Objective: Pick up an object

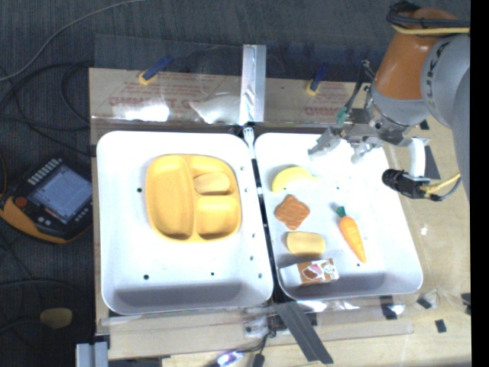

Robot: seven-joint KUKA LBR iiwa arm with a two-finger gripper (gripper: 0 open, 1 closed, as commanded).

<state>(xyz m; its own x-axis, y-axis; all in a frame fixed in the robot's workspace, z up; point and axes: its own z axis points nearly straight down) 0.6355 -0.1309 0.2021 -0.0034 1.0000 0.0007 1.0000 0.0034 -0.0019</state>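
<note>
A yellow divided plastic tray (pixel 192 197), with a tan bread-like piece (pixel 212 183) in one compartment, is seen in the left white bin (pixel 122 281). In the right white bin (pixel 397 258) lie a yellow wedge (pixel 290 177), a brown cookie (pixel 292 212), a tan block (pixel 306 243), a small printed packet (pixel 318 271) and an orange toy carrot (pixel 351 235). The hand (pixel 341 144) is held spread over the bin's far edge, with nothing between its fingers.

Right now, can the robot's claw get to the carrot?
Probably yes. The carrot lies by itself in the right bin, with nothing on top of it, and the claw hangs over that same bin's far end.
</note>
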